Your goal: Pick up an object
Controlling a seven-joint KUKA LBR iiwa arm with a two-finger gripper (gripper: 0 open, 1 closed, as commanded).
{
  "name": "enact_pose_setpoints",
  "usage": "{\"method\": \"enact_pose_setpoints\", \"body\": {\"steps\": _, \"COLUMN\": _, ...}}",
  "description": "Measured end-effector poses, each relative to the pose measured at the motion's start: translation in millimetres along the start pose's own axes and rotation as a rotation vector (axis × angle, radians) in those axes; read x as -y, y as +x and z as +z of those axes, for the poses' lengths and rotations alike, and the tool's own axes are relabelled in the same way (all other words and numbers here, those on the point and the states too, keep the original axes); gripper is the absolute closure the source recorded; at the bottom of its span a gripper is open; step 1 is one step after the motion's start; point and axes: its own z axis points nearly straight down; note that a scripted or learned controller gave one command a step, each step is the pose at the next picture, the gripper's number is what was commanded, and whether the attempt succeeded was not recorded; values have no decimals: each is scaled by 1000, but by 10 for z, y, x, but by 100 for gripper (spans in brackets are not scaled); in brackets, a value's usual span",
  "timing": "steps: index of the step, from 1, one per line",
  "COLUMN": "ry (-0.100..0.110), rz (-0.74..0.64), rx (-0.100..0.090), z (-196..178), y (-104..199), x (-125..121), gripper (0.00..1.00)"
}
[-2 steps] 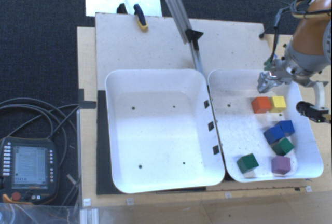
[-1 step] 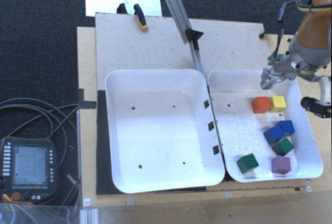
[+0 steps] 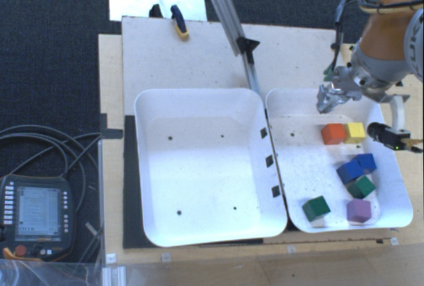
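In the camera view, the gripper [image 3: 327,100] hangs in the upper right of the frame, over the far edge of the right bin [image 3: 291,145]. Whether it is open or closed cannot be told from here, and no object shows in its grasp.

All the blocks lie loose in the right bin: an orange block [image 3: 333,134] touching a yellow block [image 3: 356,132] just below the gripper, a blue block [image 3: 355,168] and a dark green block [image 3: 362,187] lower down, then a green block [image 3: 317,208] and a purple block [image 3: 358,210] near the bin's lower edge. The left bin [image 3: 149,145] fills the middle of the frame.

By my judgement the pick is not yet made. Descent, closing on a block and lifting are all left, and the orange block looks nearest.
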Motion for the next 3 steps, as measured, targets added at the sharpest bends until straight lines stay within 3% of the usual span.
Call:
{"method": "enact_pose_setpoints", "body": {"steps": 1, "ry": 4, "rz": 0, "rx": -2, "z": 55, "y": 484, "x": 90, "gripper": 100}}
{"method": "enact_pose_setpoints", "body": {"steps": 3, "ry": 2, "rz": -3, "rx": -4, "z": -201, "y": 1603, "x": 216, "gripper": 100}}
